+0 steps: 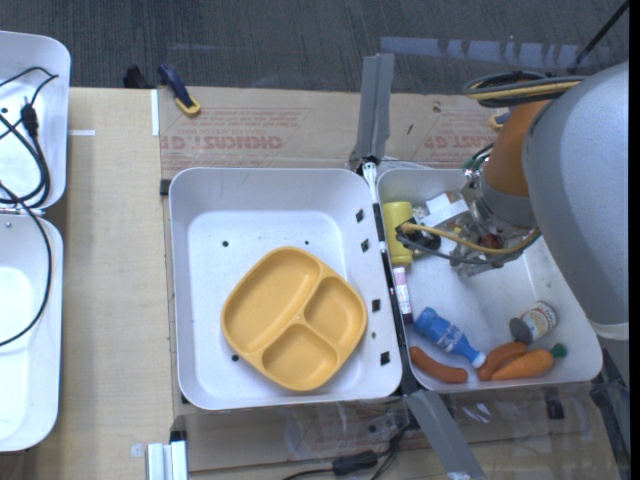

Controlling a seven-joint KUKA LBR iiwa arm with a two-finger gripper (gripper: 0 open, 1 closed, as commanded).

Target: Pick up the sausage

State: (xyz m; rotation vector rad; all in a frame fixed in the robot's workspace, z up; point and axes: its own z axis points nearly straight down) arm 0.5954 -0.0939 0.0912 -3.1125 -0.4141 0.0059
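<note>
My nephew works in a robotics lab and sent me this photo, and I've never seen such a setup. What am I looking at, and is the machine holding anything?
One camera fixed above a bench looks down at a slant on two shallow white bins. The big grey shape with an orange band at the right is a robot arm, reaching into the right bin. Its gripper hangs over that bin's upper part amid cables; whether it grips anything is too cluttered to tell. The left bin holds a yellow divided plate. In the right bin lie a yellow block, a blue bottle, a small can, a carrot and, at the near edge, the sausage, which the arm is meant to pick up. It lies untouched.
</note>
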